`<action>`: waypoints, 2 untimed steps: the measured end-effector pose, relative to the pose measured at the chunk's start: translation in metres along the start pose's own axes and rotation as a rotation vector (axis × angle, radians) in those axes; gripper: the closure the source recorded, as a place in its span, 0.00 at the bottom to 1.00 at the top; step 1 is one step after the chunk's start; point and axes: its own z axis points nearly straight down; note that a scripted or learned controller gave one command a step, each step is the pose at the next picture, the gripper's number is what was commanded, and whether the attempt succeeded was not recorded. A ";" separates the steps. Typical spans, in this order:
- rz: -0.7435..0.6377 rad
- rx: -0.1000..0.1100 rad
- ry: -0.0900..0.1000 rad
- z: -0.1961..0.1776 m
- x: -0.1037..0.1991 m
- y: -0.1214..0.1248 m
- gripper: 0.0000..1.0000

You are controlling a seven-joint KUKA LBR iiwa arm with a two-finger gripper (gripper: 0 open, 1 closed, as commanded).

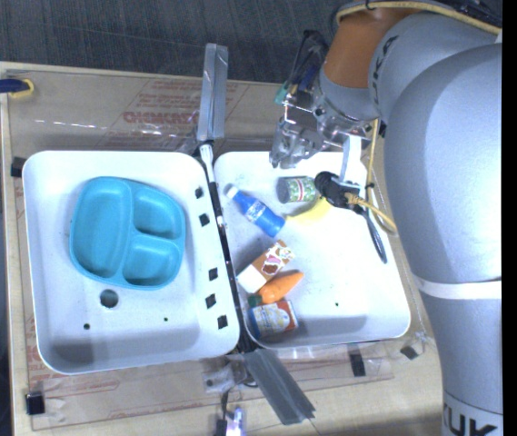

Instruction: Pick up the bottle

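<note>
A small clear bottle with a blue label and white cap lies on its side in the right bin, near its upper left corner. My gripper hangs over the bin's back edge, up and to the right of the bottle and apart from it. Nothing shows between its fingers.
The right bin also holds a small can on its side, a yellow item beside it, a carton, an orange carrot and a jar. A blue divided plate lies in the left bin.
</note>
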 end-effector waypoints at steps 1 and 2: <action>-0.001 0.002 0.000 0.001 0.000 0.000 0.00; 0.235 0.004 -0.001 0.124 -0.022 -0.013 0.00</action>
